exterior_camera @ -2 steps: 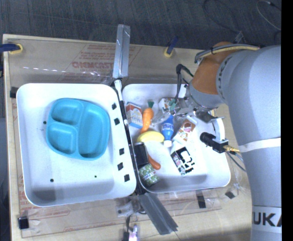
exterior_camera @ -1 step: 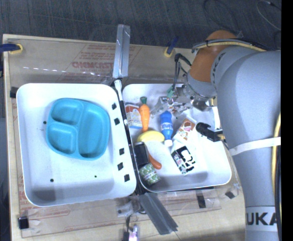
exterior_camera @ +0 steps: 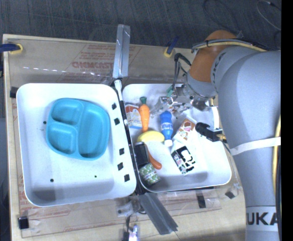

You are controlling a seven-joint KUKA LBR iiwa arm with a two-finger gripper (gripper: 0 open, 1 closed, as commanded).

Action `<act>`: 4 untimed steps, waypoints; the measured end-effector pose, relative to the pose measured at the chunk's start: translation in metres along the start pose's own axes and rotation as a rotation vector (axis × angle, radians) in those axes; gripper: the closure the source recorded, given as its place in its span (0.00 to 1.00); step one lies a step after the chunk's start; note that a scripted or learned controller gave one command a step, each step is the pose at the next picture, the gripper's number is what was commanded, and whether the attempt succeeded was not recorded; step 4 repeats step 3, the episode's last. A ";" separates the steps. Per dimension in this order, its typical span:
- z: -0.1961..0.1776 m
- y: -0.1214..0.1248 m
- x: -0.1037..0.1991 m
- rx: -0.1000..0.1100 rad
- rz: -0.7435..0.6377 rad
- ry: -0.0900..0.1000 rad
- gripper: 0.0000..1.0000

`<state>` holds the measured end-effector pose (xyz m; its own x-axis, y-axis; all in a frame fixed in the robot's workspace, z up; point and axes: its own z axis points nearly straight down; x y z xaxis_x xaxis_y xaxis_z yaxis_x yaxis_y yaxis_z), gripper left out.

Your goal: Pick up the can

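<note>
The can (exterior_camera: 146,164) lies on its side at the front left of the right bin (exterior_camera: 214,177). It is dark, with a green speckled end facing the front. An orange piece leans against its right side, and a yellow banana (exterior_camera: 151,136) lies just behind it. My gripper (exterior_camera: 172,101) hangs over the back of the right bin, above the top of a blue bottle (exterior_camera: 166,124). It is well behind the can and apart from it. I see nothing held in it.
A carrot (exterior_camera: 144,115), a red and white packet (exterior_camera: 132,116), a black and white box (exterior_camera: 182,159) and a small carton (exterior_camera: 185,130) crowd the right bin. The left bin (exterior_camera: 33,174) holds a blue divided plate (exterior_camera: 79,128). The grey arm (exterior_camera: 252,114) covers the bench's right side.
</note>
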<state>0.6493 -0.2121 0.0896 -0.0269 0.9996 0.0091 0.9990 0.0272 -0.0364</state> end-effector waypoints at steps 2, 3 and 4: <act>0.001 -0.002 -0.002 0.006 -0.070 -0.003 0.00; -0.007 -0.030 0.030 -0.034 -0.032 -0.010 0.00; -0.007 -0.030 0.030 -0.034 -0.032 -0.010 0.00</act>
